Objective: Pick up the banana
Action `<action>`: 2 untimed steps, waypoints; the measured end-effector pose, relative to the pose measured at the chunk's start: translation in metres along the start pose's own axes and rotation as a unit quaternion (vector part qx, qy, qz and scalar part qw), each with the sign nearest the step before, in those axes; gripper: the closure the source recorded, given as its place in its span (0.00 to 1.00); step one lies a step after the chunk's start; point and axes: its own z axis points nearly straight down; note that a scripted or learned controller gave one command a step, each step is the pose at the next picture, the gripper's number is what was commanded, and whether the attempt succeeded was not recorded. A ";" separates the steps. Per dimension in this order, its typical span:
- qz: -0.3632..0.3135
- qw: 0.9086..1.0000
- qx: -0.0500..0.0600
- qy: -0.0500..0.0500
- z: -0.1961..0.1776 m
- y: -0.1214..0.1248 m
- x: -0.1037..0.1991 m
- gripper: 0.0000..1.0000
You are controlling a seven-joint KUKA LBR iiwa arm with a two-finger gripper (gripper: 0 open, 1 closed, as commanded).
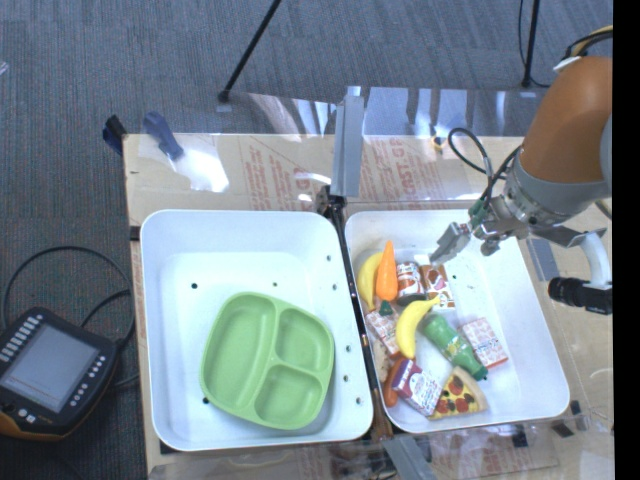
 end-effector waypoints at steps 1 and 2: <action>-0.010 1.000 -0.005 -0.003 0.141 -0.035 0.000 0.00; 0.030 1.000 -0.001 0.000 0.146 -0.010 -0.051 0.00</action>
